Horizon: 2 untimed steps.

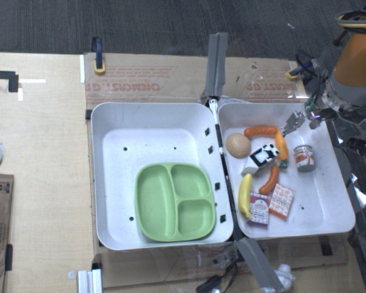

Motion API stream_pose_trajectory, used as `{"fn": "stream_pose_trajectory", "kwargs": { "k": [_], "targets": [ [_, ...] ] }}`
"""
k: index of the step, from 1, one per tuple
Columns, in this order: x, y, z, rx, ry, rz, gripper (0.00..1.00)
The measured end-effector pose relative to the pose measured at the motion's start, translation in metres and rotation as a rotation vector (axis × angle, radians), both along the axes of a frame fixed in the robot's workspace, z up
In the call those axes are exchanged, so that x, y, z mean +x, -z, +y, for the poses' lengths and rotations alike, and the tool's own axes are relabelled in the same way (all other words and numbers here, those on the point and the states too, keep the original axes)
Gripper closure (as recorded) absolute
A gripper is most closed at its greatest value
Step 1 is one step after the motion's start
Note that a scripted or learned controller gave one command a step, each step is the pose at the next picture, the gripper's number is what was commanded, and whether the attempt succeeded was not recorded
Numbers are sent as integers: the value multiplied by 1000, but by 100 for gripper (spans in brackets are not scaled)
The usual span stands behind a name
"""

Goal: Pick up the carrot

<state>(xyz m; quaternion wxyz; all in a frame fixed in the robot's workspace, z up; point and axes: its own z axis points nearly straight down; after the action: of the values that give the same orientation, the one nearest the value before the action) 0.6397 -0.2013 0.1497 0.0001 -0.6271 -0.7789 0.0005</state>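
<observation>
The end effector hangs over the back of the right bin, just inside its rear wall, with the grey and orange arm rising off to the right. Its thin metal fingers look slightly parted, and nothing sits between them.

The carrot lies just down and left of the end effector, close by but not touching it. It is a short, smooth orange taper, probably plastic, with its long axis running roughly front to back in the bin, so it leads away from the end effector toward the bin's front. My judgement is that the coming move is a short drop down and left, with the fingers closing across the carrot's narrow width.

Around the carrot things are crowded:
- a glossy orange sausage lies crosswise at its far end
- a black-and-white block rests against its left side
- a round tan ball lies farther left
- a small can stands to its right
- a second sausage lies past its near end
- a banana and two flat printed packets lie beyond that
</observation>
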Motion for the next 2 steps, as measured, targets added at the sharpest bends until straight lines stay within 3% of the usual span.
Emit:
{"fn": "stream_pose_trajectory", "kwargs": {
  "k": [1,2],
  "targets": [
    [-18,57,19,0,-346,-2,0],
    [-17,47,18,-2,-342,-6,100]
  ]
}}
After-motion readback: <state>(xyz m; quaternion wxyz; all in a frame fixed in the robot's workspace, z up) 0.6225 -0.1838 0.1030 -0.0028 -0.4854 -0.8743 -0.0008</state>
